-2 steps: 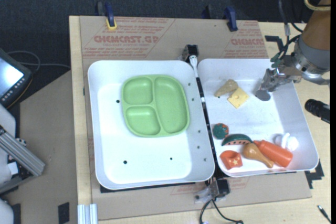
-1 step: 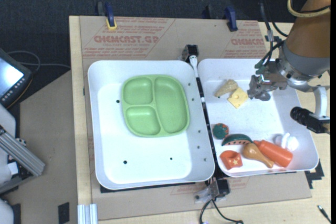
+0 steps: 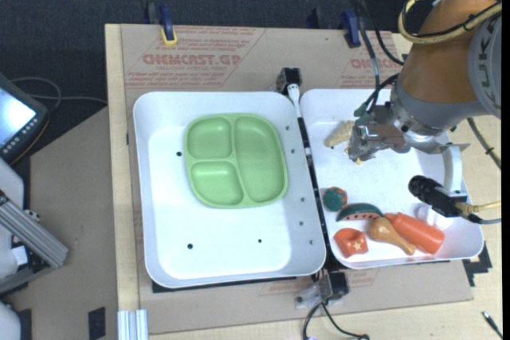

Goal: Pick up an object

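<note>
One green tray [image 3: 237, 160]; five toy foods [image 3: 387, 228], right bin [image 3: 335, 109]

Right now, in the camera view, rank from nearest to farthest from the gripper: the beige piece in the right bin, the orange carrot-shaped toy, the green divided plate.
1. Beige piece, just left of the gripper.
2. Orange carrot-shaped toy, toward the right bin's front edge.
3. Green divided plate, in the left bin.

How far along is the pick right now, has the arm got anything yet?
Done: the end effector has reached the right bin and sits low beside a pale beige object near its upper left. In hand: nothing visibly held, and that object lies on the bin floor. Left: grasp and lift one. The toy foods along the near edge and the green divided plate in the left bin look untouched.
</note>
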Robot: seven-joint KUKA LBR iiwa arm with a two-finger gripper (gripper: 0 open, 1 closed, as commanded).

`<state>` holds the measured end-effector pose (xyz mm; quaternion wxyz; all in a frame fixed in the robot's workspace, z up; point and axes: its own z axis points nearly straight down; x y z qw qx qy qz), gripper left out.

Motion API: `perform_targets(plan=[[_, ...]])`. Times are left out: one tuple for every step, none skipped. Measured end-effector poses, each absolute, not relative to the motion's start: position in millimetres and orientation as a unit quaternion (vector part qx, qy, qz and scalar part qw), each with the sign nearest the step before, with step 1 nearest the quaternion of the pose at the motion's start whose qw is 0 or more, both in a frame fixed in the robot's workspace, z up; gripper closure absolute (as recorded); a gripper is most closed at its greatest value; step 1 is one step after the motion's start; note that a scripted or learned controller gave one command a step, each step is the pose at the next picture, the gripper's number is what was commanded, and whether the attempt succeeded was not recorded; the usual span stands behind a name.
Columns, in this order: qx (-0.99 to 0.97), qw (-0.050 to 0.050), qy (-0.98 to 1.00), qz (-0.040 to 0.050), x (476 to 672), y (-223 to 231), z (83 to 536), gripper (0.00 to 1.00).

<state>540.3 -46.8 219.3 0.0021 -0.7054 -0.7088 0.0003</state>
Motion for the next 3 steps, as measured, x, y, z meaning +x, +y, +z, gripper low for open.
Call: perform_targets(plan=[[-0.706,0.002,-0.708,0.0002,521.2,5,231,1.0],[-0.706,0.002,-0.709,0.0006,500.8,59,233,1.0],[-0.708,0.002,-0.707,0.0012,480.8,64,220,1.0]])
